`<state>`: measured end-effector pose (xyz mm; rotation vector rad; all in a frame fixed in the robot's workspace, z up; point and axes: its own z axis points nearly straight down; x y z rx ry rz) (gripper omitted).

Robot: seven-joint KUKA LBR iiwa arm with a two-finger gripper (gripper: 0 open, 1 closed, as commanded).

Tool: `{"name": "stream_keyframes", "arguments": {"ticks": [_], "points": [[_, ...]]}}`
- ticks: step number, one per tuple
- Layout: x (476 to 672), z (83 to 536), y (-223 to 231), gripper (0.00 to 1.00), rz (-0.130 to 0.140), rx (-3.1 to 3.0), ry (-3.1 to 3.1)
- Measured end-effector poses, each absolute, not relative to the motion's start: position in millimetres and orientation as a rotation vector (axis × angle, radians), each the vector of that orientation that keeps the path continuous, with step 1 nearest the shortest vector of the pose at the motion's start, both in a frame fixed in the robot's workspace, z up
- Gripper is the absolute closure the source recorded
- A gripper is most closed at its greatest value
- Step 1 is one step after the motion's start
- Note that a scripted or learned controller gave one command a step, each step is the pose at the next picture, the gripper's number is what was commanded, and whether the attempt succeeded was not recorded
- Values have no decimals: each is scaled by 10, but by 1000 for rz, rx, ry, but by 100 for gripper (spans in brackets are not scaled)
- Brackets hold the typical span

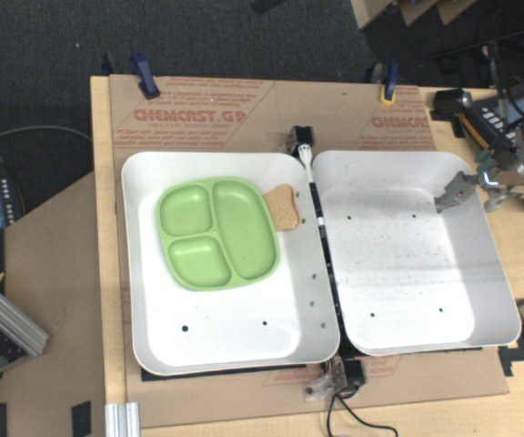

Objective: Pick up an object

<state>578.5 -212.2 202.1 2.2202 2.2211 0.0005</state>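
A green divided plate (217, 234) with three compartments lies in the left white bin (235, 344), toward its back. A small tan, biscuit-like piece (283, 208) rests against the plate's right rim, near the bin's back right corner. My gripper (455, 192) sits low over the right white bin (426, 330), at its back right edge, far from the plate and the tan piece. Nothing shows in its grasp.
The two bins meet along a dark central seam (324, 262). They stand on a brown board (198, 107) held by blue clamps (144, 76) at the back. Cables and arm hardware (503, 130) crowd the right rear.
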Motion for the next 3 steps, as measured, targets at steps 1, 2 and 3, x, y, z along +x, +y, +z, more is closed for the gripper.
{"name": "stream_keyframes", "arguments": {"ticks": [1, 2, 3], "points": [[5858, 3835, -1863, 0, 16, 2202, 2213], [5200, 5108, -1819, 0, 13, 2209, 2211], [4778, 5387, -1816, 0, 6, 2217, 2214]]}}
